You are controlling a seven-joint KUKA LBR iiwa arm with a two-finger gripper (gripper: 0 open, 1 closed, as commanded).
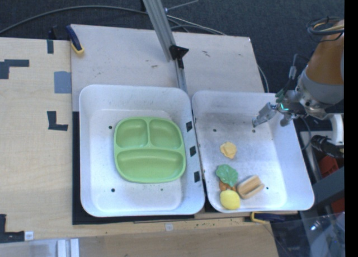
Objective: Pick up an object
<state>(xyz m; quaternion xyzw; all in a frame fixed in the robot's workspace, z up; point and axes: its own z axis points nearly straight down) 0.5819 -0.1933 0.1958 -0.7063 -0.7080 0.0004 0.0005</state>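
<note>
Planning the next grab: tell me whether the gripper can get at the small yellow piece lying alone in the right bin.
Probably yes. The gripper hangs over the right bin, and the yellow piece lies apart from the other items, nothing between.

The arm (321,76) comes in as a thick rounded body, with a broad orange band above a grey wrist section. A thin dark cable loops over the top of the orange part. Below the wrist sits a blocky grey-and-white head with a small teal spot on it. The gripper (262,117) is slim grey metal, narrowing to a dark tip.
</note>
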